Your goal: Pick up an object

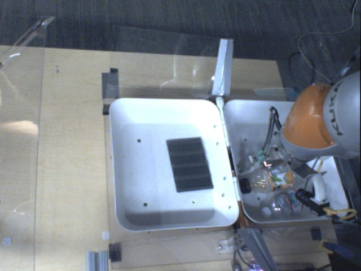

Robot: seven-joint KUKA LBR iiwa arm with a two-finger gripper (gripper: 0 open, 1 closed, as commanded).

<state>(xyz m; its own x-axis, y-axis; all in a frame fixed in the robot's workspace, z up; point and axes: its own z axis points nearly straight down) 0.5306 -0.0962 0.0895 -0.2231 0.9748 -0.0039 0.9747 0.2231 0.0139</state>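
A black ridged rectangular pad (189, 164) lies flat in the middle of the left white bin (130, 151). In the right white bin (242, 123) a clear plastic bottle with a black cap and an orange label (265, 180) lies on its side near the front. Another clear crumpled bottle (279, 206) rests just in front of it by the bin's front wall. My gripper (265, 160) reaches down into the right bin under the orange-banded wrist (307, 120), directly above the capped bottle and close to it. The wrist hides much of the gripper.
A clear plastic divider (223, 66) stands upright behind the seam between the two bins. The bins sit on a pale wooden bench (56, 151). Dark carpet (141, 4) lies beyond the bench's far edge. Cables hang at the right near the arm.
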